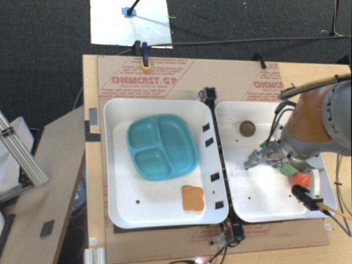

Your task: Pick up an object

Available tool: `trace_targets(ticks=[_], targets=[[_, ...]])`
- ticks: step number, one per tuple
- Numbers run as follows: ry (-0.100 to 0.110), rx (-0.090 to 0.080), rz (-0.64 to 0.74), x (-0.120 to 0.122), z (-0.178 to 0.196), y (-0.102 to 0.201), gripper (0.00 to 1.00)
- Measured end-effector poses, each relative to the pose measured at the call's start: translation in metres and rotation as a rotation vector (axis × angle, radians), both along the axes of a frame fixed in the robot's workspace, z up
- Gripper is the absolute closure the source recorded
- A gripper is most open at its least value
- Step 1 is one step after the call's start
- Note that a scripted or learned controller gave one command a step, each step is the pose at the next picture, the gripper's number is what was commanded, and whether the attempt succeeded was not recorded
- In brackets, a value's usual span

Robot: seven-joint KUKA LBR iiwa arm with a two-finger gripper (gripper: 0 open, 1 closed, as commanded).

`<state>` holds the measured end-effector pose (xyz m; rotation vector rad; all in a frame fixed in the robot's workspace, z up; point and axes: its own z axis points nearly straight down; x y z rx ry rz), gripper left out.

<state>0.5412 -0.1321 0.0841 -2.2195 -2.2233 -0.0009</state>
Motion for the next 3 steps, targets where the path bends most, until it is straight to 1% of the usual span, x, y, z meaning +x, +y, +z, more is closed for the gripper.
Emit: trace_targets(ticks=[1, 2, 3], targets=[[-0.002, -0.001, 0.000, 0.001, 0.011, 0.000, 1.00], [-0.003, -0.001, 0.002, -0.001, 0.056, 0.006, 1.00], [-0.005, -0.002, 0.002, 0.001, 0.099, 0.003, 1.00]])
